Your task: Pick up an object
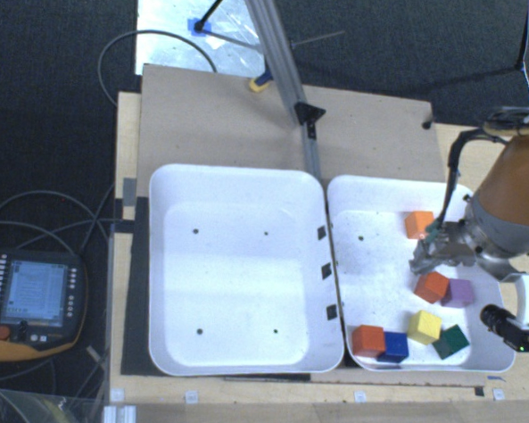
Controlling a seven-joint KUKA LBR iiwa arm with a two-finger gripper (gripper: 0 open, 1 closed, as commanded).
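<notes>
**A robot arm reaches into a bin of colored blocks**

The floor is a dark carpet, and a light wooden bench (252, 116) sits on it. Two shallow white bins rest side by side on the bench. The left bin (234, 267) is the big one on that side. The right bin (371, 222) has all the blocks in it.

The robot arm (516, 190) comes in from the right. It is grey with a wide orange band. Its gripper (430, 257) hangs over the right bin, between two blocks. I cannot tell how its jaws stand, because they look too small and dark.

A yellow and grey control pad (28, 303) lies on the floor, left of the bench, with cables around it.

An orange block (417, 224) lies just above the gripper. A red-orange block (431, 286) lies just below it, and a purple block (460, 292) touches that one. Near the front wall of the bin are a yellow block (424, 327), a green block (451, 341), another orange block (368, 339) and a blue block (394, 346). The blue block touches the front orange block.
</notes>
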